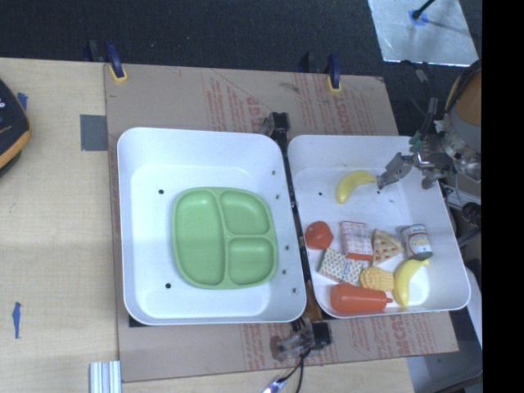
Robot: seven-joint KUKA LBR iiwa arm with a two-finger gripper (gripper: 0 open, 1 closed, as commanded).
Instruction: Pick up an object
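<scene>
Gripper (391, 174) sits over the far part of the right bin (323, 150), reaching in from the right. Whether it's open or closed: can't tell, too small and dark against the arm hardware. Nothing visibly held.

Closest item is the small banana (354, 184), just left of the gripper tip, lying alone on bare bin floor. Probably the target: it's isolated, so a clean approach with no neighbours to knock. Tip looks near it, can't confirm contact.

Everything else is bunched at the near side of the same bin, well apart from the gripper: red piece (318, 235), packet (355, 239), waffle (337, 265), pizza slice (386, 246), can (417, 241), corn (377, 279), a bigger banana (408, 281), and a carrot (359, 300) against the near wall. These touch or overlap, so a grasp there risks a multi-pick or a slip.

Left bin (131, 219) holds a green tray (223, 237), flat, centred, likely the drop spot, not a pick candidate.

Both bins sit on cardboard (205, 97) clamped to the table (49, 219), which keeps them from shifting under contact.

Pick not yet done.
</scene>
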